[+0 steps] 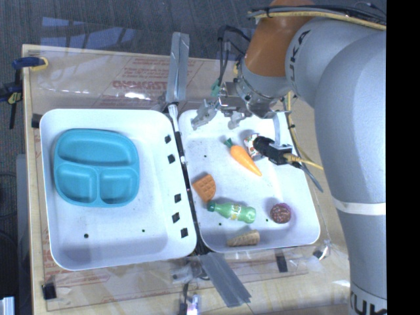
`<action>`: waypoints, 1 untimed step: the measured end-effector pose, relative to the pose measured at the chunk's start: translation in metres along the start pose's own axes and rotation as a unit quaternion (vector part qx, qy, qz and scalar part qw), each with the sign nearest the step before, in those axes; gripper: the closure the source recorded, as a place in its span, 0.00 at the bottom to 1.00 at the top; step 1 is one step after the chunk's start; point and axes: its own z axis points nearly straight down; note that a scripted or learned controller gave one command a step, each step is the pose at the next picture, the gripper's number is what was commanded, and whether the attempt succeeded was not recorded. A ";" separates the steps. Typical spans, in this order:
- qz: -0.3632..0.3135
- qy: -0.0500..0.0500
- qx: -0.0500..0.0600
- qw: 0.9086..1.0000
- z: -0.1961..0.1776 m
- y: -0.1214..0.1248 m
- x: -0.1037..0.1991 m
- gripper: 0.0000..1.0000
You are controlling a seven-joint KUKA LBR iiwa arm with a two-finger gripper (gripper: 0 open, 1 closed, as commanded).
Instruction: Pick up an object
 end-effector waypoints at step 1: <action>0.033 0.000 0.000 0.999 0.058 -0.029 -0.091 0.00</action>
